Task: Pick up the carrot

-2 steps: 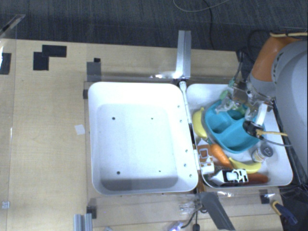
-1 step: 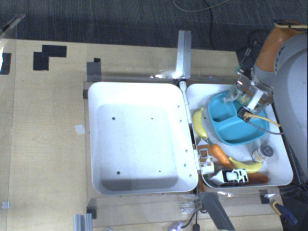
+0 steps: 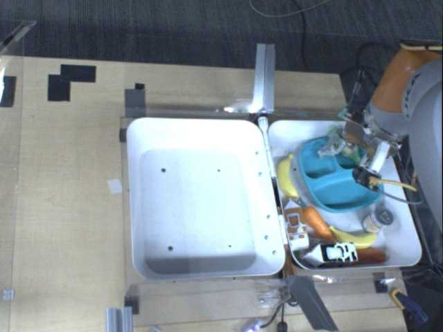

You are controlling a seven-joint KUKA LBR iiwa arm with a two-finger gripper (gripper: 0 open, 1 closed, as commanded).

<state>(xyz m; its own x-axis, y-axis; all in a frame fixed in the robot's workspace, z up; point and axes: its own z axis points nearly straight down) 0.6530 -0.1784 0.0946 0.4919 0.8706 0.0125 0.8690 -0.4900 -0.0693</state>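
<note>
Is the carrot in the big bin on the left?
No, the carrot lies in the right bin, next to the blue dish.

A light wooden bench top (image 3: 62,185) fills the left and the middle of the frame. Along the top lies dark grey carpet floor (image 3: 138,12), with a thin cable (image 3: 304,9) at upper right.

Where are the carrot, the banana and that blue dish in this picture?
carrot (image 3: 316,220): camera view, middle of its orange body.
banana (image 3: 285,177): camera view, yellow curve along the right bin's left wall.
blue dish (image 3: 338,187): camera view, its inner floor.
</note>
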